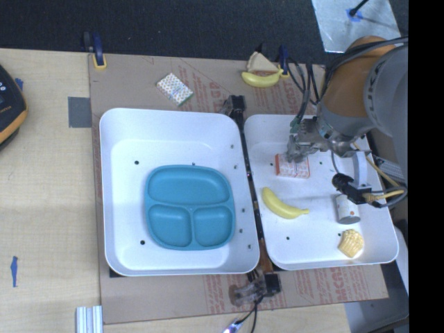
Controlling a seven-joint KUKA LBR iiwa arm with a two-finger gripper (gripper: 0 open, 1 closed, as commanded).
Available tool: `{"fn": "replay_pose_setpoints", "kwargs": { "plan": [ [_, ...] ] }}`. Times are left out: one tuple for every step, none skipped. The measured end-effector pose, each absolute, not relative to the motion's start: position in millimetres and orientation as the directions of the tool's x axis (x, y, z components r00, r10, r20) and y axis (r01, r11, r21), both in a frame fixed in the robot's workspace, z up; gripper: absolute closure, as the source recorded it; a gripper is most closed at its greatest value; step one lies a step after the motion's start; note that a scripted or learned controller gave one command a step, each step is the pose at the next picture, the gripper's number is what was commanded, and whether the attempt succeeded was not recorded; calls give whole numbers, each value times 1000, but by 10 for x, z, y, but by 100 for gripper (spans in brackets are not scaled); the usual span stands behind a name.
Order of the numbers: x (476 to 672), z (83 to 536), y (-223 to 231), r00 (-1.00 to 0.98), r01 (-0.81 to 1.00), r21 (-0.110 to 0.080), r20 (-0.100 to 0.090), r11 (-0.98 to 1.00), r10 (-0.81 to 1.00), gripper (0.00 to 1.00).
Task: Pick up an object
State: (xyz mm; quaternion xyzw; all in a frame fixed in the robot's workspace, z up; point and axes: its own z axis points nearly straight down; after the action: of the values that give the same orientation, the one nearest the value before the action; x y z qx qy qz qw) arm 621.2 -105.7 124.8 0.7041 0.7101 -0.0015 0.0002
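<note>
One red-and-white packet lies directly under the pincer, whose opening I cannot tell.

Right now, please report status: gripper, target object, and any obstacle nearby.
Gripper low in right bin, over red-and-white packet. Grasp unconfirmed. Banana close by, grey cylinder and corn piece farther off.

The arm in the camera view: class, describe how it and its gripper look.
The arm is bulky and rounded, grey with an orange band above the wrist. Black cables loop beside it. The gripper is small, dark grey metal.
</note>
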Motion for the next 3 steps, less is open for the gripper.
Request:
{"fn": "replay_pose_setpoints", "kwargs": {
  "plan": [
    [6211, 1247, -1056, -9, 1000, -2, -2, 9, 1000, 0],
    [5359, 912, -932, -5, 1000, -5, 0, 5, 1000, 0],
    [4921, 913, -1160, -4, 1000, -4, 0, 4, 1000, 0]
  ]
}}
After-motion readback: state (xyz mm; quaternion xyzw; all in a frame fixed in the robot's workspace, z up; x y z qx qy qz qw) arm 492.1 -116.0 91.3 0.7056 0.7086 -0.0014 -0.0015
